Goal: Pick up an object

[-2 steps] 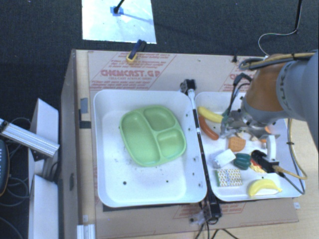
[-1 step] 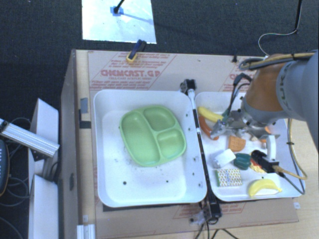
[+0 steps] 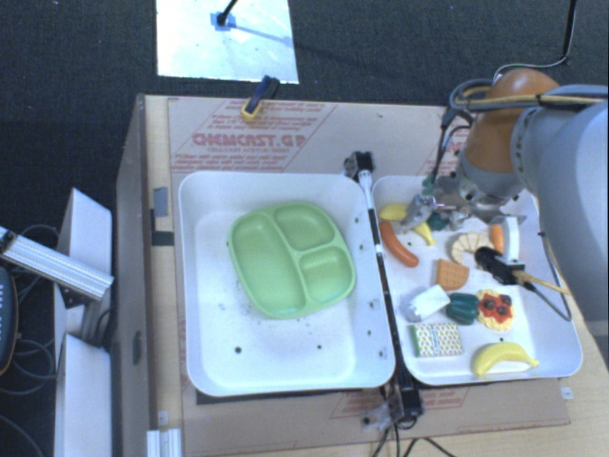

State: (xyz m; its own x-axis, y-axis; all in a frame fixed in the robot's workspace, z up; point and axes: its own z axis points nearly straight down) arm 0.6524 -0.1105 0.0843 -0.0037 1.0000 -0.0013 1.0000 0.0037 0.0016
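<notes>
On the desk (image 3: 285, 127), the left bin (image 3: 205, 255) carries a green divided plate (image 3: 292, 258), well to the left of the hand (image 3: 425, 213). The hand hangs low over the upper part of the right bin (image 3: 561, 346); how wide it stands I cannot tell. A small yellow piece (image 3: 393, 212) lies just left of it, and an orange sausage (image 3: 398, 243) just below-left. Further below the hand sit a cracker (image 3: 452, 274), a white block (image 3: 429, 302), a green pepper (image 3: 463, 307), a patterned square (image 3: 438, 339) and a banana (image 3: 503, 355). To its right lies a carrot (image 3: 497, 238).
</notes>
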